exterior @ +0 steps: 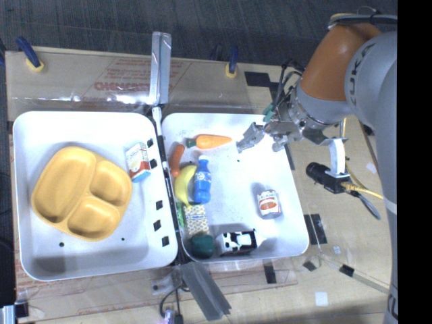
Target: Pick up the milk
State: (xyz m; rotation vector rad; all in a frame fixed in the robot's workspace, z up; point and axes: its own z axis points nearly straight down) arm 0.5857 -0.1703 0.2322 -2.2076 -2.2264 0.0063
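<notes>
The milk [237,241] is a small carton with black and white cow patches, lying on its side at the near edge of the right bin [297,214]. My gripper [262,140] hovers over the far right part of that bin, well behind the milk. Its fingers [247,140] are spread open with nothing between them. The grey arm with its orange band [334,59] comes in from the right.
The right bin also holds a carrot [212,141], a sausage [177,158], a banana [183,183], a blue bottle [202,181], a red can [268,204] and a dark green item [201,245] beside the milk. In the left bin lie a yellow divided tray [81,191] and a small carton [138,160].
</notes>
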